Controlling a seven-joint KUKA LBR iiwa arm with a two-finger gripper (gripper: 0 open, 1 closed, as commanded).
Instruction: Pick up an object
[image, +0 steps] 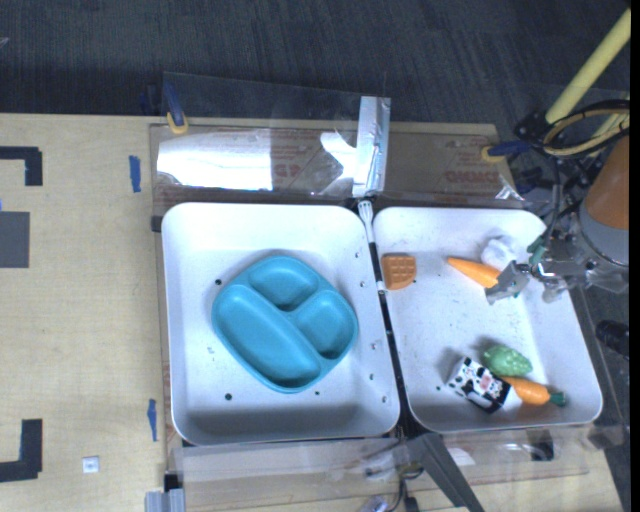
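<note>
Two white bins sit side by side; the right bin (560, 330) holds an orange carrot (472, 270) at about 12 o'clock, with the gripper (522, 275) just beside its 3 o'clock end, fingers apart and clamped on nothing. Judged risk: the tapered carrot may roll or squirt out as the fingers close. A waffle piece (398, 270) lies near at 9 o'clock, the cow-patterned toy (477, 384) well apart at 6 o'clock.

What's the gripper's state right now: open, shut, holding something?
Gripper: cannot be told; it sits at the end of the orange toy carrot in the right shallow white bin.
</note>
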